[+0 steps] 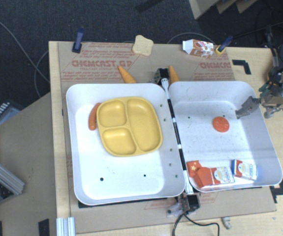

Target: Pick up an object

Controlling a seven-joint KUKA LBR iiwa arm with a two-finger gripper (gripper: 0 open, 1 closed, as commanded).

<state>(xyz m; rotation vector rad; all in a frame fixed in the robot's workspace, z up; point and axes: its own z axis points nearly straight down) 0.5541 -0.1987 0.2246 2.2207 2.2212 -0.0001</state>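
Left bin (82,181) has a yellow tray (129,126) with a hot dog (92,117) tucked beside it. Right bin (259,151): red disc (221,124) mid-bin, cartons (219,173) along the front. Gripper (252,107) sits at the right rim, can't tell its grip.

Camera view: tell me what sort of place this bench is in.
Probably a robotics lab test bench. Two white bins sit clamped on a board, toy food such as a yellow divided plate and a red disc lies in them, and cables trail over dark carpet.
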